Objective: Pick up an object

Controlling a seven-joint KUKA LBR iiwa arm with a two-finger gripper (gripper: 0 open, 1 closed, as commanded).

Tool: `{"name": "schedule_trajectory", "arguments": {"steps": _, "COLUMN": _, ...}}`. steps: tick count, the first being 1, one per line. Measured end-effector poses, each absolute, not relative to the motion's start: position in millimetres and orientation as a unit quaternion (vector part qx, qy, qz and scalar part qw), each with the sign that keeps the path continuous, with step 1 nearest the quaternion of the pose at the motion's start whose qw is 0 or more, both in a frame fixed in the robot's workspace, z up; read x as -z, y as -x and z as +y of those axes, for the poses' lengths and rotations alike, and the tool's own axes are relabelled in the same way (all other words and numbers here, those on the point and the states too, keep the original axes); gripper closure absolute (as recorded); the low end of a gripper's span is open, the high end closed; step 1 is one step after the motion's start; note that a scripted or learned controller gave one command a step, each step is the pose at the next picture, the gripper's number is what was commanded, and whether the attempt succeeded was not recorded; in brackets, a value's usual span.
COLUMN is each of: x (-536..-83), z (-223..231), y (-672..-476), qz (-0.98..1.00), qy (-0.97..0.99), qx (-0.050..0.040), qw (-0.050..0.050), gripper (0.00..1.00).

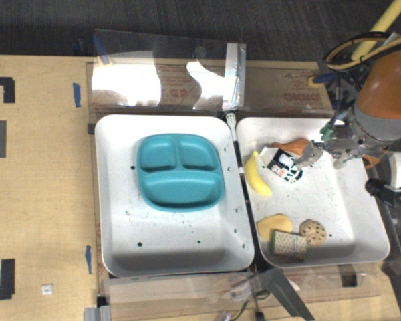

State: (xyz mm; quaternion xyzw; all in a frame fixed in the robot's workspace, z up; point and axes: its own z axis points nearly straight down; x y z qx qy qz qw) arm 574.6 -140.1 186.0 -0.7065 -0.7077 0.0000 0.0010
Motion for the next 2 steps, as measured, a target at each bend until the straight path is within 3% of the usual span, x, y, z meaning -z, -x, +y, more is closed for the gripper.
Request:
{"name": "schedule_trajectory", "arguments": {"steps": 1, "x": -98.8, "z": -101.2, "y": -608.7, "qz": -0.656, "qy": 0.754, "qx": -0.0019, "qw": 0.004, "gripper": 0.00}}
{"name": "schedule_trajectory", "arguments": {"steps": 2, "x": -113.4, "z": -152.6, "y": -631.1, "qz": -0.590, "qy": 0.807, "qx": 0.0003, "qw": -0.001, "gripper": 0.00}}
